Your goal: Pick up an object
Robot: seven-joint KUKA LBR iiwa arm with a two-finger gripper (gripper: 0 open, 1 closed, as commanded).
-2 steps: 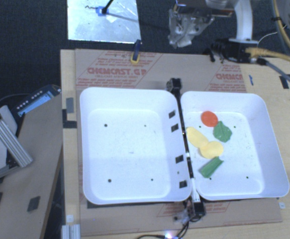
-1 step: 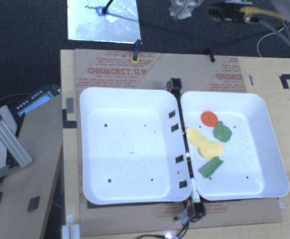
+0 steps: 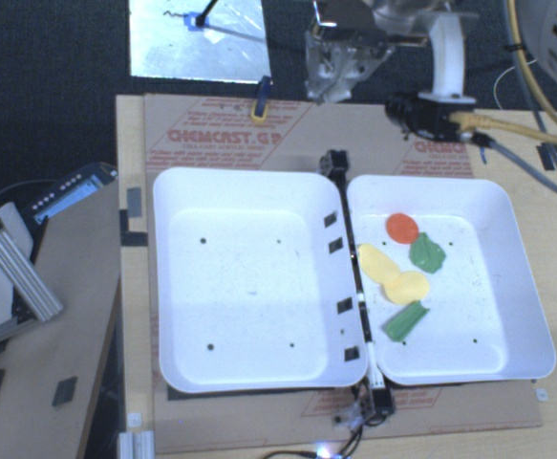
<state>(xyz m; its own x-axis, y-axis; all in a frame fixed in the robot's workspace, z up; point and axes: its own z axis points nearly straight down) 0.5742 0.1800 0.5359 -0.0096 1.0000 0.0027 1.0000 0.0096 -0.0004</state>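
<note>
The right bin [image 3: 507, 256] holds several small objects: an orange-red disc [image 3: 401, 227], a green lump [image 3: 427, 253], a yellow banana-like piece [image 3: 391, 274] and a dark green stick [image 3: 405, 321]. They cluster in the bin's left half, near the divider. My gripper [image 3: 330, 86] hangs high above the bench's back edge, beyond both bins and far from the objects. Nothing is visible between its fingers.
The left bin [image 3: 182, 256] sits beside the right one, joined by a black clip strip [image 3: 347, 266]. A yellow-and-blue clamp [image 3: 260, 105] stands on the board at the back. Cables [image 3: 507, 137] trail at the back right. A shiny metal sheet [image 3: 198, 25] lies at the back left.
</note>
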